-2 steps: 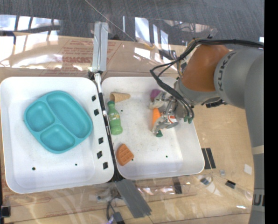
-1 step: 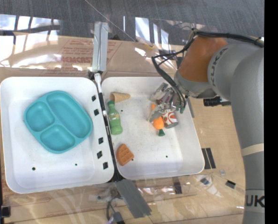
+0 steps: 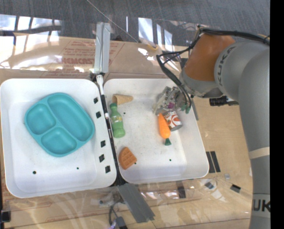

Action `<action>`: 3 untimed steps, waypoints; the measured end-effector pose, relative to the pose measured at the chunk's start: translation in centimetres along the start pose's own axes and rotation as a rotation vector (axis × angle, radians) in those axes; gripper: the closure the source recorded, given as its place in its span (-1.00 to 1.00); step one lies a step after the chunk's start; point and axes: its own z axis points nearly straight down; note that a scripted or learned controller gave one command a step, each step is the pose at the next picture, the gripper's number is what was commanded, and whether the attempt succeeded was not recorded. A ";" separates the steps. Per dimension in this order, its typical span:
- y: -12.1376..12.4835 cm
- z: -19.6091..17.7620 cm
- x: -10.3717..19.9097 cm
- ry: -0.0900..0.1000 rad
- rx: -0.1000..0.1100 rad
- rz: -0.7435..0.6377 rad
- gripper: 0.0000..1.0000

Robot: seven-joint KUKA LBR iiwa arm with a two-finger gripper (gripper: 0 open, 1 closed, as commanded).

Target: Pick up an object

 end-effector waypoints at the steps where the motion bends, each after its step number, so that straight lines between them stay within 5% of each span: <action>1: 5.6 1.4 2.3 0.011 -0.001 -0.048 1.00; 2: 10.3 1.3 5.2 0.008 0.003 -0.271 1.00; 3: 10.4 0.2 5.1 0.005 0.003 -0.275 1.00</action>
